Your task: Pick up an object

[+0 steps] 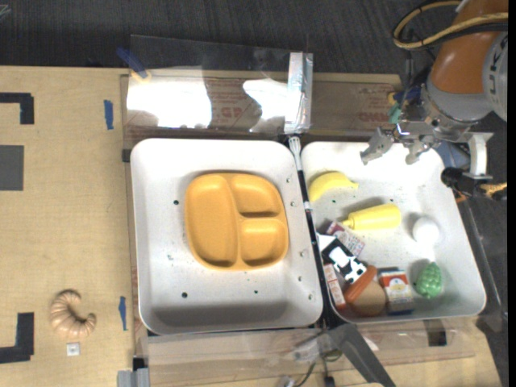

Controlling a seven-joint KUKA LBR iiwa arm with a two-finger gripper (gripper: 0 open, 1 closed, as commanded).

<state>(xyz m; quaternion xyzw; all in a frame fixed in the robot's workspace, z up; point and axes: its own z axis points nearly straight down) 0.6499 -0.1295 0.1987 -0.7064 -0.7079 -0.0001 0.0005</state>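
Object to pick: none is fixed by the task, so any piece in the right bin (461, 216) will do, and nothing is held. The nearest candidates are a yellow cup (330, 185) lying by the bin's left wall and a yellow cylinder (372, 218) on its side just below it; further down sit a white ball (425, 230), a green toy (429, 279), a small red box (394, 289), a brown piece (367, 297) and a black-and-white carton (343, 258) crowded into the lower corner. The left bin (153, 216) carries a yellow tray (236, 219), and a tan toy (71, 313) lies out on the bench (56, 216), well apart from both bins. The gripper (397, 145) hangs over the upper edge of the right bin with its fingers (376, 149) spread and nothing between them, though the slanted view makes its height above the bin floor hard to judge. This looks like the approach step, before any descent. The cup and cylinder lie below and to the left of the gripper in the view, near but not under it. The next move would call for shifting toward one of them, lining the spread fingers across its narrow side, then lowering; the cylinder may roll if nudged.
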